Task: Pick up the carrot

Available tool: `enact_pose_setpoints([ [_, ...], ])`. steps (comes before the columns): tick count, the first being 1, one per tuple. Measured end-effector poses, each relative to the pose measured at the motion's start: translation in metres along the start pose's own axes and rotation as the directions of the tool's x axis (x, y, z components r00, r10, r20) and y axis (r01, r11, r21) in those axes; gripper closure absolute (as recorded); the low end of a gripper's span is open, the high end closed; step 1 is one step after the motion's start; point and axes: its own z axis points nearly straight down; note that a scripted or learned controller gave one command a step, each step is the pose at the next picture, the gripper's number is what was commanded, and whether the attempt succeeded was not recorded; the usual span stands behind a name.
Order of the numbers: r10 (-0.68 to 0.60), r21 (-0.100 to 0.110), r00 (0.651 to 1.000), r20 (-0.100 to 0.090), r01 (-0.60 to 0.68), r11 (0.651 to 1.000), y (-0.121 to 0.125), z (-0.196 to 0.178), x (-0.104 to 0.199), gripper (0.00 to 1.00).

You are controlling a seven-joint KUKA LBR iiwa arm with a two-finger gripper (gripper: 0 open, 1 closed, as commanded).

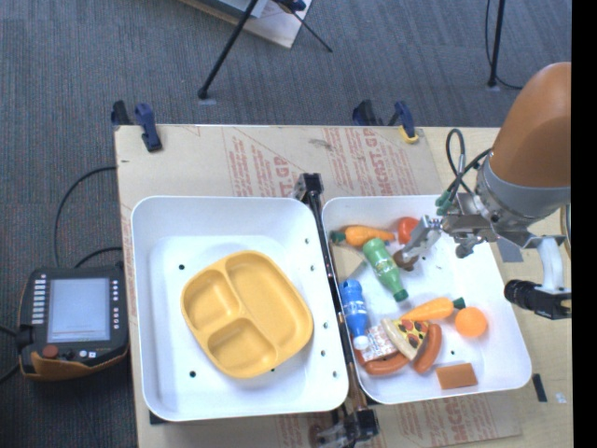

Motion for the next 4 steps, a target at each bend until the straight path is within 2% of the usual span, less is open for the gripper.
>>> enact_pose_setpoints([
  [1, -0.06, 0.003, 0.998, -0.001, 0.06, 0.998, -0.026, 0.072, -0.047, 0.0],
  [2, -0.03, 0.003, 1.0, -0.002, 0.03, 1.0, -0.036, 0.173, -0.098, 0.0],
  [3, 0.056, 0.001, 0.998, -0.001, -0.056, 0.998, 0.023, 0.172, -0.073, 0.0],
  [4, 0.06, 0.001, 0.998, -0.002, -0.06, 0.998, 0.023, 0.163, -0.074, 1.0],
])
